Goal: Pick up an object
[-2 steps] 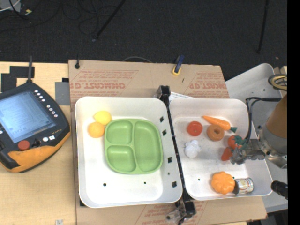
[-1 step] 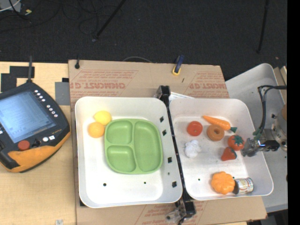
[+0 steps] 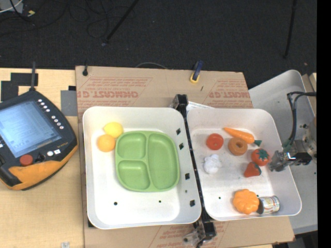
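From my feed I see a dark carpeted floor (image 3: 170,30) beyond the bench, with black cables (image 3: 111,19) trailing across it. The light wood bench (image 3: 39,211) carries a brown cardboard sheet (image 3: 155,87), and a teach pendant (image 3: 31,136) lies at its left.

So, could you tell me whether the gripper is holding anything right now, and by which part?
Nothing is held. The gripper sits at the right bin's right rim, apart from the nearest toy, a strawberry; no object is between its fingers.

dark metal gripper (image 3: 283,160) hardware on a grey body, with a black cable (image 3: 294,119) looping above it.
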Controlling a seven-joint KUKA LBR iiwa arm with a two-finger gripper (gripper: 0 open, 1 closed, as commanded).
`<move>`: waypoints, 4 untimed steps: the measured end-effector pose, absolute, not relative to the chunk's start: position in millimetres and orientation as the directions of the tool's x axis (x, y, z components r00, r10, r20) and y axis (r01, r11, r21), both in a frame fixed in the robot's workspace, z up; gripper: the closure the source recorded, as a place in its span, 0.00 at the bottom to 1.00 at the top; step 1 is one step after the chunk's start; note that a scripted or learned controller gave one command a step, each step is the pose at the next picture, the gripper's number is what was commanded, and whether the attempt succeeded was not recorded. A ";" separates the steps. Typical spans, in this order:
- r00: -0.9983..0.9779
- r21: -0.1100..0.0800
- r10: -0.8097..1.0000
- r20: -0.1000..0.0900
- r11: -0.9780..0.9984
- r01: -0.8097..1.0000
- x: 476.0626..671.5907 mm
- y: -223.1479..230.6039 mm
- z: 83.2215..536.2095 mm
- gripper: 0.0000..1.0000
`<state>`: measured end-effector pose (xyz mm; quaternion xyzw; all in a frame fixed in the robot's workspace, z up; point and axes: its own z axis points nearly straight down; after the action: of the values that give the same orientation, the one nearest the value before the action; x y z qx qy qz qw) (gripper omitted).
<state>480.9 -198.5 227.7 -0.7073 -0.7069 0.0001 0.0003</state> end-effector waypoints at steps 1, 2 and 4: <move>-0.004 -0.003 1.000 0.003 0.004 1.000 493.2 -145.5 220.0 1.00; -0.004 -0.002 1.000 0.002 0.004 1.000 493.3 -91.0 232.4 1.00; -0.002 -0.005 1.000 0.001 0.002 1.000 493.1 -8.2 235.3 1.00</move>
<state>493.1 -8.2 235.3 -0.7064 -0.7078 0.0012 0.0022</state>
